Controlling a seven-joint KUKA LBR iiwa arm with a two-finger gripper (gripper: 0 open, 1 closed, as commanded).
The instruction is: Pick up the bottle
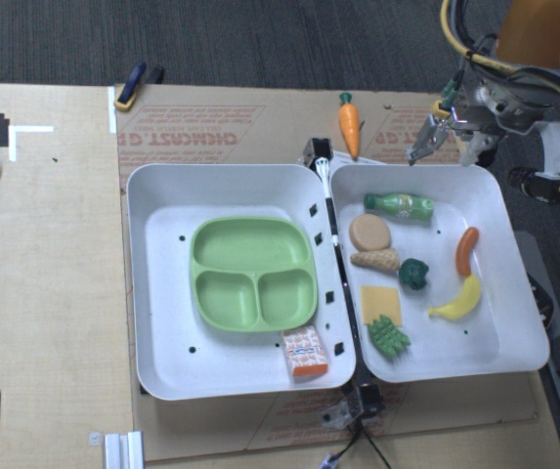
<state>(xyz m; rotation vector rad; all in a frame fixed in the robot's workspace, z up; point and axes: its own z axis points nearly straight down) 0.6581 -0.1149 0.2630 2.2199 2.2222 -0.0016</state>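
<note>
You had the green bottle [400, 205] lying on its side at the 12 o'clock end of the right bin [514, 262], just above the round bread roll [368, 232]. The gripper [452, 137] hung outside that bin's far rim, at about 1 o'clock from the bottle, well apart from it. Its fingers stood spread and held nothing.

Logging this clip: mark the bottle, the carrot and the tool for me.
bottle [400, 205], camera view, middle of its green body.
carrot [349, 127], camera view, orange body, on the cardboard.
tool [436, 137], camera view, between its fingertips.
</note>
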